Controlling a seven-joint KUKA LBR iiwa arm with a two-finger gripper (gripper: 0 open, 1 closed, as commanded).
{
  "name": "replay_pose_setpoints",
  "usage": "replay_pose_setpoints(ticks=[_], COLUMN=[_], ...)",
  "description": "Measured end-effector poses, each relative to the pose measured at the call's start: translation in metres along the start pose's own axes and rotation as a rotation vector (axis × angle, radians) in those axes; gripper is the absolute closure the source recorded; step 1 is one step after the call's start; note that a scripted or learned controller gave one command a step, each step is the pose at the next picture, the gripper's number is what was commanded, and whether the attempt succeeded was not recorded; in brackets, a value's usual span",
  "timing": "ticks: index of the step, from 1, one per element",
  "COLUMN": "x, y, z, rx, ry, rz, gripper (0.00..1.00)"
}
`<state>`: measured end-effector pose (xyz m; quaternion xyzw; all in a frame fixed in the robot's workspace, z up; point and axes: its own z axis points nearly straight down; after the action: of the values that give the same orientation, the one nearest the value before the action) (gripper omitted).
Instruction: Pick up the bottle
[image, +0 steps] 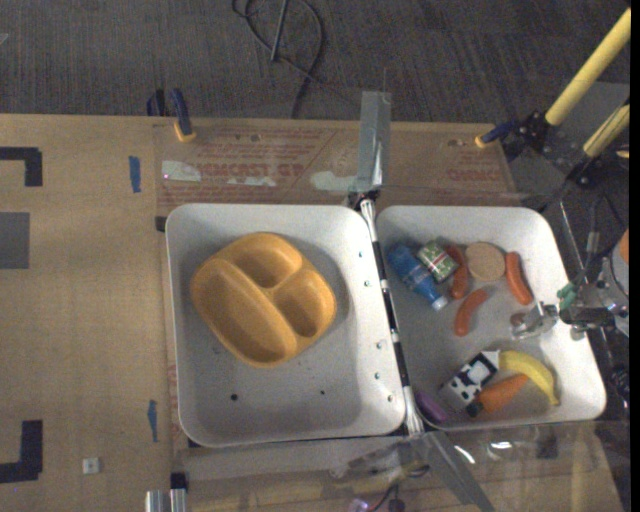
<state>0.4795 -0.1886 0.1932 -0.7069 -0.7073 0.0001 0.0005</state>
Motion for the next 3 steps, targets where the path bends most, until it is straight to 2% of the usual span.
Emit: replay_pose_setpoints(ticks=[1, 2, 3], x=[0.031, 0.083, 0.089], y=[0.094, 0.141, 0.145], z=[-0.014, 0.074, 0.086], rx=[-0.003, -0.02, -0.041], ry=[-0.001, -0.004, -0.011], rz=[0.098, 0.018, -0.116], gripper=[0.0, 0.0, 0.0])
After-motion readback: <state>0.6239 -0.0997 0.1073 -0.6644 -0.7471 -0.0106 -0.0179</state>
